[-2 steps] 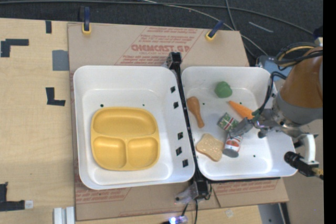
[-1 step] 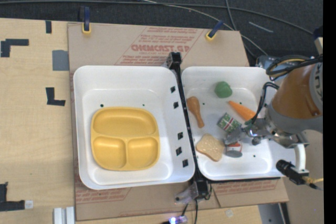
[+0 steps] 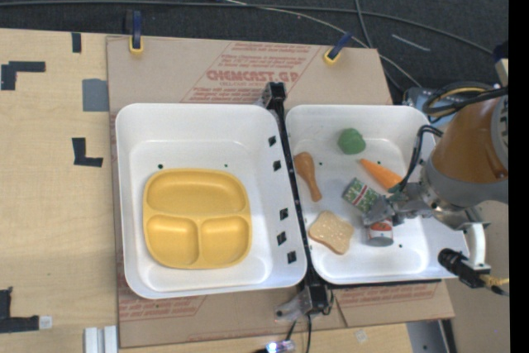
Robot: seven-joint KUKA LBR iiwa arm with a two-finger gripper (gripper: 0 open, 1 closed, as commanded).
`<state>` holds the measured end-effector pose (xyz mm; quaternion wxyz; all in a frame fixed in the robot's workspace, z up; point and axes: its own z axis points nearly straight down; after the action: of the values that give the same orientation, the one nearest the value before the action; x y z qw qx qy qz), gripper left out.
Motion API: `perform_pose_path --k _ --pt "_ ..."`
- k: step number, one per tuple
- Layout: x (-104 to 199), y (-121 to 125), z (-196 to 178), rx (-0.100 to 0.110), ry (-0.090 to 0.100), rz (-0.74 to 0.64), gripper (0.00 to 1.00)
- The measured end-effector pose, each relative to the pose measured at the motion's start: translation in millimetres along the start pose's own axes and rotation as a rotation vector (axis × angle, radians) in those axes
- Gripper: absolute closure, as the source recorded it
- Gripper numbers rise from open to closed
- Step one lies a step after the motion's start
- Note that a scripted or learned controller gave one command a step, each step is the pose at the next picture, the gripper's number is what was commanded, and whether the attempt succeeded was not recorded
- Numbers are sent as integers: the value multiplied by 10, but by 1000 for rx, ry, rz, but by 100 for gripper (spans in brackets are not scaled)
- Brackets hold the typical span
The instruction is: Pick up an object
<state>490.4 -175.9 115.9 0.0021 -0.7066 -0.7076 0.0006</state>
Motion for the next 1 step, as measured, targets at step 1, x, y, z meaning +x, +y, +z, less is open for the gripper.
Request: perform_pose_path --k 1 --pt "43 -1 -620 -8 -3 -1 100"
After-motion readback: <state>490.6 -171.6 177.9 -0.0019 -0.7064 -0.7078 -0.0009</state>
